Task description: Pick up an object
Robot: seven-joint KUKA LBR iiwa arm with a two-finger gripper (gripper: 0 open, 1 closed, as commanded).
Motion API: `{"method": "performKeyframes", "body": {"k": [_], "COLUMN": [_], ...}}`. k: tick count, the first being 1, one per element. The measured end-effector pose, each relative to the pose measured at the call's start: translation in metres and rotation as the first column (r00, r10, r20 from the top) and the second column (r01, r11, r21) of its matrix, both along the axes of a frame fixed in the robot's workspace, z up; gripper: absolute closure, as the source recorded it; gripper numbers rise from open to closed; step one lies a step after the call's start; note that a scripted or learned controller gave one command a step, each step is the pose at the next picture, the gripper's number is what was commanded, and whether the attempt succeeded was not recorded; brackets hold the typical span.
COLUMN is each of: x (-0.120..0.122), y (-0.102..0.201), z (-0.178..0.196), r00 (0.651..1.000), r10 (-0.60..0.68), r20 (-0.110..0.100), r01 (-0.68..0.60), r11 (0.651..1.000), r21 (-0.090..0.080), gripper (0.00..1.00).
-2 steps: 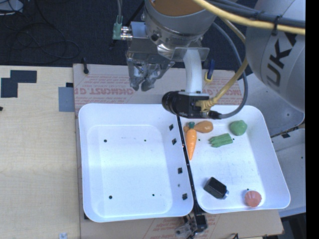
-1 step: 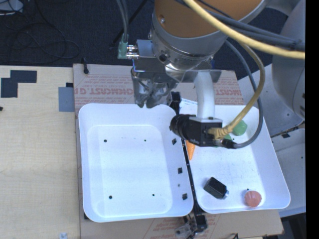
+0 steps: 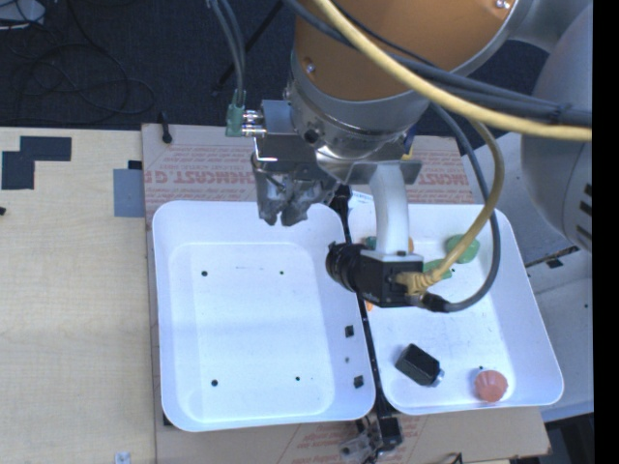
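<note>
Two shallow white bins (image 3: 174, 259) side by side on brown cardboard (image 3: 193, 167) — pale bench (image 3: 68, 288) beneath.

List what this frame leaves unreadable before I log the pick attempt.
- Gripper: dark and blurred in the camera view above the left bin; jaws open or shut, and any held object, cannot be told.
- Green object: partly hidden by the yellow cable and arm; shape unclear.
- Right bin: its upper part is covered by the arm.

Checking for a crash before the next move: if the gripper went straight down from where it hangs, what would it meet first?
Probably the bare floor of the left bin near its back wall, below the gripper; depth is hard to judge.
</note>
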State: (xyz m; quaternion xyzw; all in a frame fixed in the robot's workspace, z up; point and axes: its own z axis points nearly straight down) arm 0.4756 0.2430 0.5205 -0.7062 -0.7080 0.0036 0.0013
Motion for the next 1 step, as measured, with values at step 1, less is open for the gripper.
{"method": "performKeyframes", "body": {"k": [1], "x": [0.0740], "y": [-0.0131], "z": [0.0165], "r00": [1.000], "r10": [-0.006], "r20": [0.006], "r01": [0.006], "r11": [1.000], "r21": [0.001], "gripper": [1.00]}}
